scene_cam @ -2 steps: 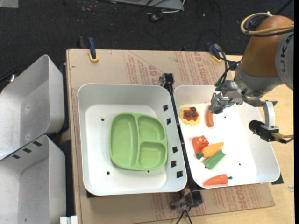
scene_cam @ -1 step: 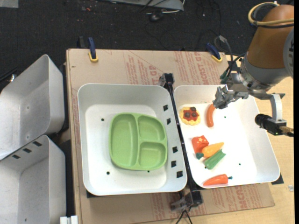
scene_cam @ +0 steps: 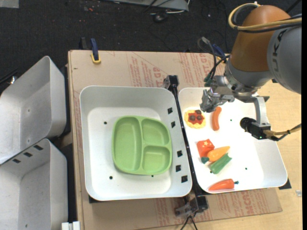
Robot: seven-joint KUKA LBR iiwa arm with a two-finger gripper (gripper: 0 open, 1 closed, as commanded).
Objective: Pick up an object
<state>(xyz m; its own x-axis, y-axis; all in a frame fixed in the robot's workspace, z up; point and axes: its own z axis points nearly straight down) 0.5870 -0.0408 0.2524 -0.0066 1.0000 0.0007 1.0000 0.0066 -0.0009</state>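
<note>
Gripper (scene_cam: pixel 209 102) hangs low over the right bin (scene_cam: pixel 268 171), can't tell its state. The toy sausage (scene_cam: pixel 216 118) lies just beside it, pizza slice (scene_cam: pixel 195 119) left. The green divided plate (scene_cam: pixel 142 145) sits in the left bin (scene_cam: pixel 91 128).

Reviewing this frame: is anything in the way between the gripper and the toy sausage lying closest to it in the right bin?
Nothing visible blocks it. The gripper hangs just left of the orange-red toy sausage, near its upper end, with only bare white bin floor between them. The small pizza slice lies to the sausage's left, apart from it.
</note>
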